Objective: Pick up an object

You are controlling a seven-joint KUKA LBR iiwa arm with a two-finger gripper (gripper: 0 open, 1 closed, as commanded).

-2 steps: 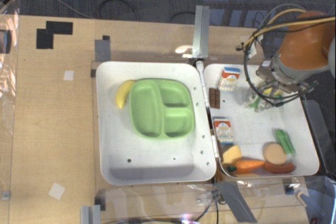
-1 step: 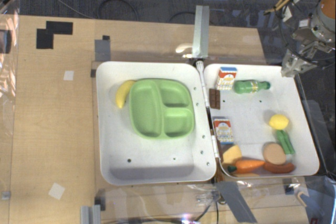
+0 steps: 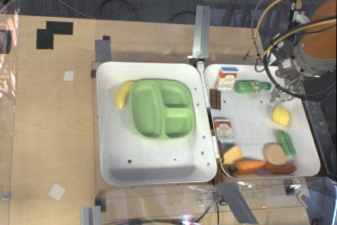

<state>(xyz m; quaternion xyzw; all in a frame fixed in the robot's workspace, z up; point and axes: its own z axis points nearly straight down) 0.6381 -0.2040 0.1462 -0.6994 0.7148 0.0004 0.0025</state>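
The right bin (image 3: 251, 113) holds several toy foods. A yellow lemon (image 3: 281, 116) lies by its right wall, and a green bottle (image 3: 251, 86) lies on its side at the back. My gripper (image 3: 282, 93) hangs over the bin's back right corner, just above the lemon and right of the bottle. Nothing shows in its grasp. Two small cartons (image 3: 227, 79) (image 3: 224, 130) and a brown bar (image 3: 215, 98) sit along the left wall. At the front lie a cheese wedge (image 3: 232, 154), a carrot (image 3: 249, 166), a round bun (image 3: 275, 154), a sausage (image 3: 281, 168) and a green pickle (image 3: 285, 142).
The left bin (image 3: 113, 155) holds a green divided plate (image 3: 160, 108) with a banana (image 3: 124, 93) against its left side. A metal post (image 3: 200, 34) stands behind the wall between the bins. Cables (image 3: 268, 23) loop above the arm's wrist at the back right.
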